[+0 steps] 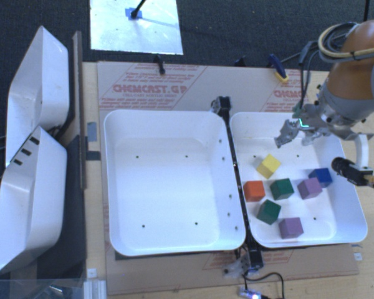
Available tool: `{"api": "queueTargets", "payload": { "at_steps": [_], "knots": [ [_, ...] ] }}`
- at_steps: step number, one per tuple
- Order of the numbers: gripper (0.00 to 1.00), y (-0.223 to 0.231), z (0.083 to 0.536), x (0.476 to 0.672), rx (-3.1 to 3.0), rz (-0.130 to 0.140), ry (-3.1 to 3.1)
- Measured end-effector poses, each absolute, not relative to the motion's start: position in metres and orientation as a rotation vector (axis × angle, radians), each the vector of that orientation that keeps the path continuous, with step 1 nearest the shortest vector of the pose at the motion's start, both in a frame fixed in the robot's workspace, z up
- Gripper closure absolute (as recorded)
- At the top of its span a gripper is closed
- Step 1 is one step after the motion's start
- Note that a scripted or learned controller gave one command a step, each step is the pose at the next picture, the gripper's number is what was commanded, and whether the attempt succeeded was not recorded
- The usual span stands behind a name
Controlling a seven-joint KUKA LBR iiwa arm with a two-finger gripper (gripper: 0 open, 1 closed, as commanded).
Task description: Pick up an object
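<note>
Several small blocks lie in the right bin (355,220): a yellow one (268,166), an orange one (254,190), two green ones (282,188) (268,211), two purple ones (310,187) (290,227) and a blue one (321,176). My gripper (291,132) hangs over the far part of this bin, up and to the right of the yellow block. Nothing is visibly held in it. The orange-banded arm (355,73) comes in from the upper right.
The left bin (168,185) sits beside the right one, with a black divider clip (222,104) between them. Spare white bins (31,167) lean at the far left. A metal plate (134,17) lies beyond the bench. A black fitting (349,169) juts over the right bin's right side.
</note>
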State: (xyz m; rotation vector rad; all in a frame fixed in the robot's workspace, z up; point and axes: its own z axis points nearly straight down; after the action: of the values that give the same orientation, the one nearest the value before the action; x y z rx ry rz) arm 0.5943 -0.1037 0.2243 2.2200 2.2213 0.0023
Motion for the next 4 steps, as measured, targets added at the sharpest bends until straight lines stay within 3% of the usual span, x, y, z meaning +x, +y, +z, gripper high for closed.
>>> {"api": "queueTargets", "payload": {
  "at_steps": [1,2,3,4],
  "knots": [
    [0.0,-0.088,0.127,0.583,2.224,-0.006,2.226],
    [0.0,-0.134,0.133,0.588,2.224,0.0,2.217],
    [0.0,-0.095,0.084,0.607,2.217,0.002,2.223],
    [1.0,-0.097,0.097,0.608,2.218,0.005,2.217]
  ]
}}
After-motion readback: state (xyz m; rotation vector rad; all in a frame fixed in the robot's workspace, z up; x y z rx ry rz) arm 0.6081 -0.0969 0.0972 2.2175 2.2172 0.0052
